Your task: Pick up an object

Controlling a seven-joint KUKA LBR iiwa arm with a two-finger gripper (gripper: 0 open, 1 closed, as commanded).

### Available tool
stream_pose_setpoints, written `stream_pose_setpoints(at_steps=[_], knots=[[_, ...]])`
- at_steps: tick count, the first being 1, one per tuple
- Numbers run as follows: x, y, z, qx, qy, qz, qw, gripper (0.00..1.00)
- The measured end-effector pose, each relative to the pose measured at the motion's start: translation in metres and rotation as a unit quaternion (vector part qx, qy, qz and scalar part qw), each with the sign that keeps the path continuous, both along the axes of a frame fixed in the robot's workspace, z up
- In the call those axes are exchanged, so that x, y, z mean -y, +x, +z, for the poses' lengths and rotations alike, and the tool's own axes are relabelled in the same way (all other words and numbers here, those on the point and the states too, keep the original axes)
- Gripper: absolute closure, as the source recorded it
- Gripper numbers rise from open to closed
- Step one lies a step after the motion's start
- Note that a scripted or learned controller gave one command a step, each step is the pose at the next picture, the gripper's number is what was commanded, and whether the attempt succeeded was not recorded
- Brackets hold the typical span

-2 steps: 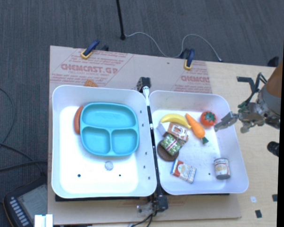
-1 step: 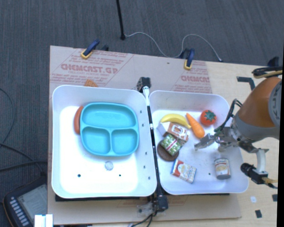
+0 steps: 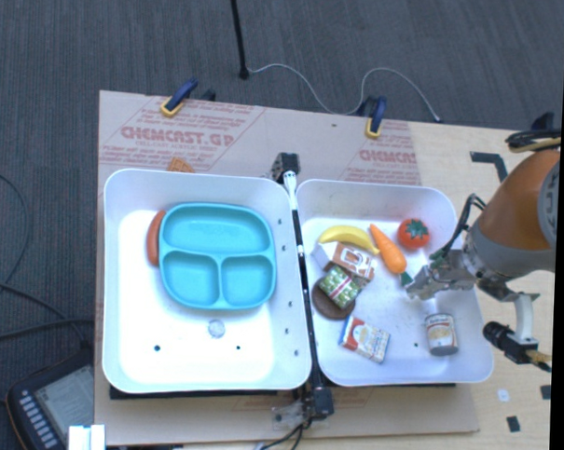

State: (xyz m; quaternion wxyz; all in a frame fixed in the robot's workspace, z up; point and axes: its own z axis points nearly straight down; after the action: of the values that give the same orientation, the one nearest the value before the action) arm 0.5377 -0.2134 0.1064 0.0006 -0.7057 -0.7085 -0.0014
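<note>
Pincer tips blurred beside carrot.

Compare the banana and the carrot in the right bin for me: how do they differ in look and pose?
The banana is yellow and curved; the carrot is orange and straight, tapering to a point. The banana lies roughly across the bin, arching upward in the picture, while the carrot lies on a diagonal, running down toward the gripper. The banana looks a little longer. Both lie flat in the right bin, side by side, nearly meeting at the carrot's upper end.
</note>
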Motion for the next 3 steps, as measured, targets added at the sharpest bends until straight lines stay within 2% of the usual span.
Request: stream_pose_setpoints(at_steps=[1, 2, 3], knots=[[-0.002, 0.000, 0.000, -0.001, 0.0020, 0.001, 1.0000, 0.00], [-0.037, -0.044, -0.018, 0.006, -0.0053, -0.003, 1.0000, 0.00], [-0.110, -0.051, -0.018, 0.005, -0.0039, -0.002, 1.0000, 0.00]])
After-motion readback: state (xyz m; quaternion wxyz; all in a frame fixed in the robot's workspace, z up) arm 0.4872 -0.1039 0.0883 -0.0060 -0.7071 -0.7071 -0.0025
